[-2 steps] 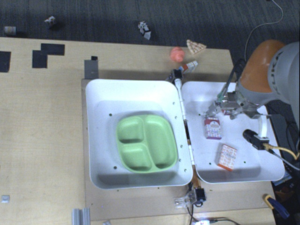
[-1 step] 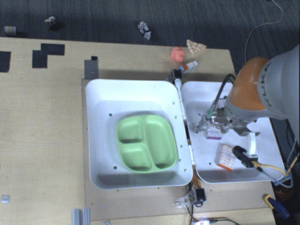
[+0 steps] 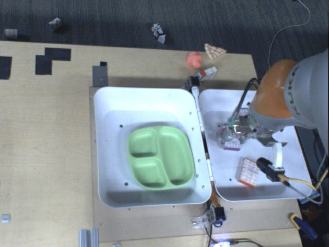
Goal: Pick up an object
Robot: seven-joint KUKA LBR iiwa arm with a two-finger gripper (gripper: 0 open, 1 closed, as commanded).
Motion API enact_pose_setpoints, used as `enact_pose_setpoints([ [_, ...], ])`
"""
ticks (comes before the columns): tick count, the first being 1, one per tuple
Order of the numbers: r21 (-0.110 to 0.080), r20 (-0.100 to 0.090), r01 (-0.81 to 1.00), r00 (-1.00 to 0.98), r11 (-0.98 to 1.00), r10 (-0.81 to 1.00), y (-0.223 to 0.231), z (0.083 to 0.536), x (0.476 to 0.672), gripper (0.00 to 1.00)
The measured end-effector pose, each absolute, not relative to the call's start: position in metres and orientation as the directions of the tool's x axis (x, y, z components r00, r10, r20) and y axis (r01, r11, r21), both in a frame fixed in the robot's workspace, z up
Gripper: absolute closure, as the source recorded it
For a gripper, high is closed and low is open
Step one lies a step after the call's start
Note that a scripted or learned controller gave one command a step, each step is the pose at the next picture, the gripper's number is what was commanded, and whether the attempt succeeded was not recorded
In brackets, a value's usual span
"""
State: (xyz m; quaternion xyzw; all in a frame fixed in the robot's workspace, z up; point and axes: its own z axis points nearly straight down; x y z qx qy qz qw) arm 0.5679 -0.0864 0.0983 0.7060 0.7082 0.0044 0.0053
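End effector (image 3: pixel 232 131) is low in the right shallow white bin (image 3: pixel 218 112), directly over a small purple-and-white packet (image 3: pixel 231 144) that lies just at its tip. Open or closed: cannot tell. An orange-and-white patterned small box (image 3: pixel 249 172) lies near, toward the bin's front, apart from the packet. A green divided plastic tray (image 3: pixel 160 156) sits in the left white bin (image 3: pixel 110 153), well apart. Nothing seems to block the move.

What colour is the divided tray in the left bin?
The tray is light green, seen in the camera view.
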Motion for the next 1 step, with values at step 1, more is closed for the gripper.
enact_pose_setpoints([
  [1,0.004,0.001,1.000,-0.005,0.005,1.000,-0.0395,0.1852,0.5237,1.00],
])
